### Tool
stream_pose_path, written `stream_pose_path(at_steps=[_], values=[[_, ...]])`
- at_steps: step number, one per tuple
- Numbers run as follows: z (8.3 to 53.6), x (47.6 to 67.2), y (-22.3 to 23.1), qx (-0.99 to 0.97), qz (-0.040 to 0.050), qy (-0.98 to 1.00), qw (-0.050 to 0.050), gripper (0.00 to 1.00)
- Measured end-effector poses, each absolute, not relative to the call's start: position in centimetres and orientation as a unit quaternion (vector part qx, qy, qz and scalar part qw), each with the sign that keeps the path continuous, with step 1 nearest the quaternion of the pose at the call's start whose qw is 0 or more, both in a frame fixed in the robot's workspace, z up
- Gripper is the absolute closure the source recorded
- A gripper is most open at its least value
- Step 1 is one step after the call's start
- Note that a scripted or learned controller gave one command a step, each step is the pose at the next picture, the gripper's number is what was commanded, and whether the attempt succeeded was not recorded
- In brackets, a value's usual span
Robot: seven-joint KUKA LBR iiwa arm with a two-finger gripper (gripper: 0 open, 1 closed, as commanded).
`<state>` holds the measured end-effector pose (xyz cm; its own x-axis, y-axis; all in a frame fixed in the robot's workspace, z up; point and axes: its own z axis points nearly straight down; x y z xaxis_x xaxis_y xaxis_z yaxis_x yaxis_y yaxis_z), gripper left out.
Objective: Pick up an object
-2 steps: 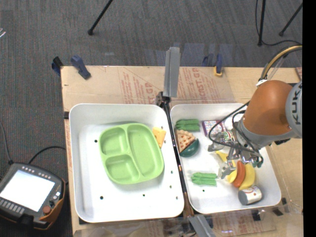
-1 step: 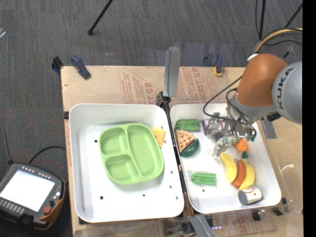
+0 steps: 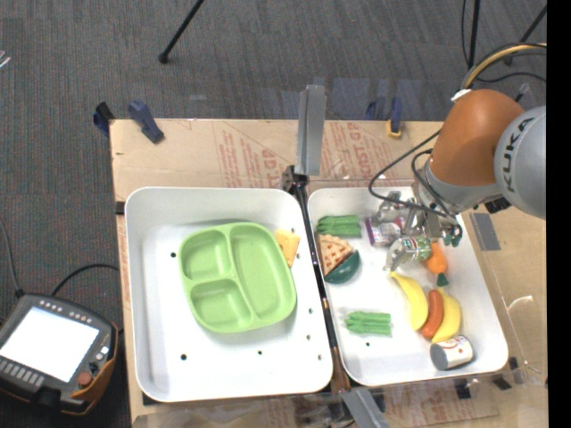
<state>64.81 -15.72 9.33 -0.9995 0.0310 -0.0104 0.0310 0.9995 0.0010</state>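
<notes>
claw [image 3: 412,250] low in right bin [image 3: 496,324], beside the carrot [image 3: 436,259], just above banana [image 3: 412,298] | open or shut: can't tell, nothing visibly gripped | pick not done; grasp and lift left | toys crowd banana's right; bare floor left of banana, near green beans [image 3: 368,323] | far wall close behind claw

Grey arm [image 3: 533,154], orange band [image 3: 473,136], black cables, KUKA lettering.

Hand [image 3: 412,250] too cluttered and small to resolve; finger state unreadable. Arm [image 3: 500,154] cut off at right edge. Cheese wedge [image 3: 287,244] partly hidden under green tray [image 3: 239,276]; label on purple packet [image 3: 384,233] illegible.
</notes>
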Motion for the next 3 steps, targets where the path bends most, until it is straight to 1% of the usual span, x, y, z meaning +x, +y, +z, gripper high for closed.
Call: stream_pose_path(at_steps=[1,2,3], values=[[9.3,58.7,-16.9,0.029,0.0002,1.0,0.006,0.0],[9.3,51.6,-16.9,0.082,0.0,0.997,0.007,0.0],[9.3,48.3,-14.8,0.09,-0.001,0.996,0.007,0.0]])
